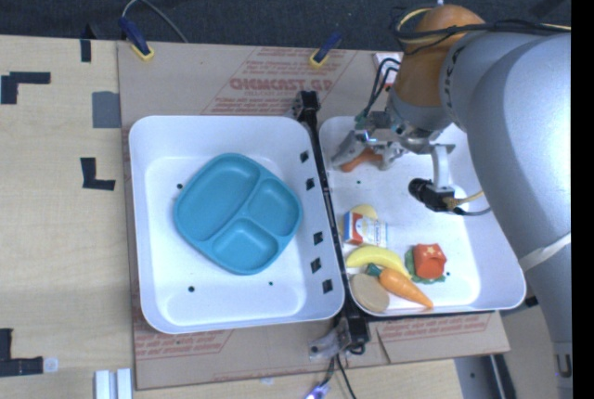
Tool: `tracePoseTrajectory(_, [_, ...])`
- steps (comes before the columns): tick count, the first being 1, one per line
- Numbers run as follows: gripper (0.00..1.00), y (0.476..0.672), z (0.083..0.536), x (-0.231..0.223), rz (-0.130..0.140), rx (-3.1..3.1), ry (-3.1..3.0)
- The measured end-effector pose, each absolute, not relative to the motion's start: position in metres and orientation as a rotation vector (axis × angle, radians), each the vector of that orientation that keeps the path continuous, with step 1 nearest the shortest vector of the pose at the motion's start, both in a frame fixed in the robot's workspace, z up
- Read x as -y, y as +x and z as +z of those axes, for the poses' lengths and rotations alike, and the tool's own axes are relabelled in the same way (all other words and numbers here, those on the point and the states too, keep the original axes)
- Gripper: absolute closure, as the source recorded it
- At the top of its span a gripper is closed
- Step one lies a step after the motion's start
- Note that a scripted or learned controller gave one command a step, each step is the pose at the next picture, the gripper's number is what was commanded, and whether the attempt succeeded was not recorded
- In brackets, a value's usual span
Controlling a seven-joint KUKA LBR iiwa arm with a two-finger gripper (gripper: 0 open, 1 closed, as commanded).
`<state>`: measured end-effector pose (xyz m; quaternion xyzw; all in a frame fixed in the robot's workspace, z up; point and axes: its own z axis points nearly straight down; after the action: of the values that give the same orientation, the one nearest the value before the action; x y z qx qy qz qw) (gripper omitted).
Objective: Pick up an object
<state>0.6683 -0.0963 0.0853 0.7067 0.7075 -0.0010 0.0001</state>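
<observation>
Where clamps pinch it, cardboard (269,86) reads "CHEMCAST".

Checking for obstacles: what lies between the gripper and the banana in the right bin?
In the camera view, a small carton lies between the gripper and the banana.

Both bins (148,202) white. Plate (238,212) in the left one is plain light blue. Right bin: yellow banana (376,257), orange carrot (406,287) (green at one end), red item (427,261), tan disc (369,295). My arm (520,119) is grey, orange band (429,54) above the wrist. Bench (56,119) tan with black marks.
</observation>
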Motion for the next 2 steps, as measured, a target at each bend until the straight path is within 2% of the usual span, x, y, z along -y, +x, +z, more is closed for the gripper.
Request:
tracePoseTrajectory(1, [0.00, 0.6680, 0.0895, 0.1096, -0.002, -2.224, 2.220])
tracePoseTrajectory(2, [0.00, 0.6684, 0.0854, 0.1020, -0.002, -2.222, 2.220])
